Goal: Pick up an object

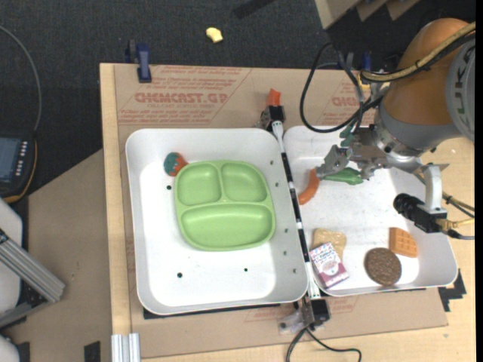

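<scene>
Gripper (337, 168) over the right bin (445, 266), its grip state impossible to tell, with a green object (349, 177) at its tip, near a carrot (308, 188)

The scene is lit evenly and brightly from above. The two white bins (151, 277) are rendered almost overexposed, so that their surface detail is washed out. Soft, short shadows are cast beneath the green divided plate (223, 204) and under the arm (430, 89). The dark floor (60, 21) around the worktop (121, 202) is left dim. Slight softness and graininess are seen throughout; printed lettering on the worktop is still legible.
</scene>
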